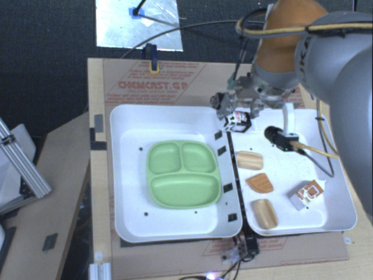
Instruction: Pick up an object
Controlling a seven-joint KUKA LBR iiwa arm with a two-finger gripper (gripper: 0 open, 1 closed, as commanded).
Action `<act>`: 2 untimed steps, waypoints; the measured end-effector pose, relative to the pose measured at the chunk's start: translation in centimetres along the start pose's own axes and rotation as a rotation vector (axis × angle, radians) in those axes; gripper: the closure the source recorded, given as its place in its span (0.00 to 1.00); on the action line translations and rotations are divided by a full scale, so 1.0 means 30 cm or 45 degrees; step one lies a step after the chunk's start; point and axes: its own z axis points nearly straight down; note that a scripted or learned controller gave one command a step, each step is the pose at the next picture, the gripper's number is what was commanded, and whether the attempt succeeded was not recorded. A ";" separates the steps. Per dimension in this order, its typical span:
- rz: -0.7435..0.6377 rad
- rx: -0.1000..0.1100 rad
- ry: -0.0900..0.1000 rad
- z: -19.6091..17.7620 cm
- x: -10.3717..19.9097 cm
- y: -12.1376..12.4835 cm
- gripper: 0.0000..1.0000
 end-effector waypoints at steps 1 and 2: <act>0.001 -0.001 0.000 -0.005 0.147 0.026 1.00; 0.001 -0.001 0.000 0.002 0.304 0.059 1.00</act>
